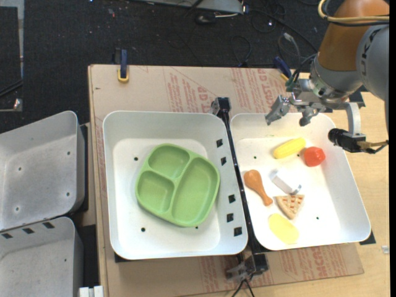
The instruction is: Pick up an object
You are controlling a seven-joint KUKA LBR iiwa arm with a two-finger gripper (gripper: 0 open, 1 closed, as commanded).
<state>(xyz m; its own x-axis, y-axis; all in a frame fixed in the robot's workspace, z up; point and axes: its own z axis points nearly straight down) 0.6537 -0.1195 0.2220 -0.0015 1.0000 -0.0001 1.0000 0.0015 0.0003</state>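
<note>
My gripper point(289, 114) hangs open over the far edge of the right bin point(352, 193), with nothing between its fingers. Below it in that bin lie a yellow corn-like piece point(289, 148) and a red tomato point(314, 156). Farther toward the front are a brown drumstick point(257, 186), a small grey and white piece point(284, 184), a waffle-patterned slice point(291, 205) and a yellow lemon-like piece point(283, 228). The left bin point(120, 228) holds a green three-compartment plate point(177, 184).
Two white panels point(37, 166) lie to the left of the bench. Black clips point(221, 106) sit along the seam between the bins. Cables trail on the dark floor behind the bench. A blue and yellow clamp point(123, 67) grips the board's far edge.
</note>
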